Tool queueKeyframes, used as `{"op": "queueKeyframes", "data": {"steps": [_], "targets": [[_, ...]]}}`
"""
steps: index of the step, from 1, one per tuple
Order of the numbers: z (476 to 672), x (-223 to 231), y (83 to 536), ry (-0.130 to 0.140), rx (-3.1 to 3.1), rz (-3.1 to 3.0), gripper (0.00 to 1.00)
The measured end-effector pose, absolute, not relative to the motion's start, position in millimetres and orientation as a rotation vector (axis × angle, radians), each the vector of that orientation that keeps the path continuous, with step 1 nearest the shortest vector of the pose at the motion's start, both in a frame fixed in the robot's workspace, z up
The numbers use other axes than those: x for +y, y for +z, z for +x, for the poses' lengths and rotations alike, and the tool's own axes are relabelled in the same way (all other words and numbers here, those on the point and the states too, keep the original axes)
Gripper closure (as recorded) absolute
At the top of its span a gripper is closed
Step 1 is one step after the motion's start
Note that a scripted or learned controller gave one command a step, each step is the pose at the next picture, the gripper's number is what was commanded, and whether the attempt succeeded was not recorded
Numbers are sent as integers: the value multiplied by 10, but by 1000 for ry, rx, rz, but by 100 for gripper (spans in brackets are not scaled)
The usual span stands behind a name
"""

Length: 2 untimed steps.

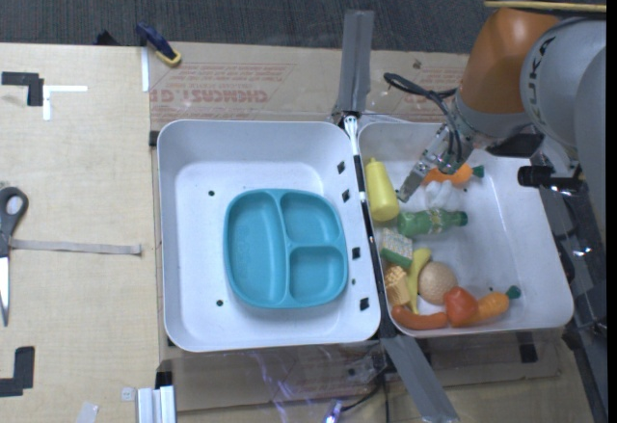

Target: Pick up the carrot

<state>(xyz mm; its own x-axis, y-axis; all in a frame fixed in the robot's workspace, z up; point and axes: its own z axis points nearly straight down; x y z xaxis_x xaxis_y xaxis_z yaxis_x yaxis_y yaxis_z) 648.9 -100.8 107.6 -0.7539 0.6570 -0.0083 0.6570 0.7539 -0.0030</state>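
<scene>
Carrot (453, 175) half hidden beneath gripper (431, 171), jaws' state unclear, right bin (540, 248) edge cropped.

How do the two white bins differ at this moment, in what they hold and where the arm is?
The left bin holds a single teal divided tray; the right bin holds a heap of toy food, including a yellow bottle and a green bottle. The pincer is over the right bin's far end, by an orange carrot; the left bin has no arm above it. Both are shallow, white and rectangular.
</scene>
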Motion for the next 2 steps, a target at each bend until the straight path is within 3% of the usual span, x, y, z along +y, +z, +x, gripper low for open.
{"op": "queueKeyframes", "data": {"steps": [1,2], "targets": [[6483,-2039,933,-1,2871,1263,0],[6533,-1596,928,-1,2760,1496,0]]}}
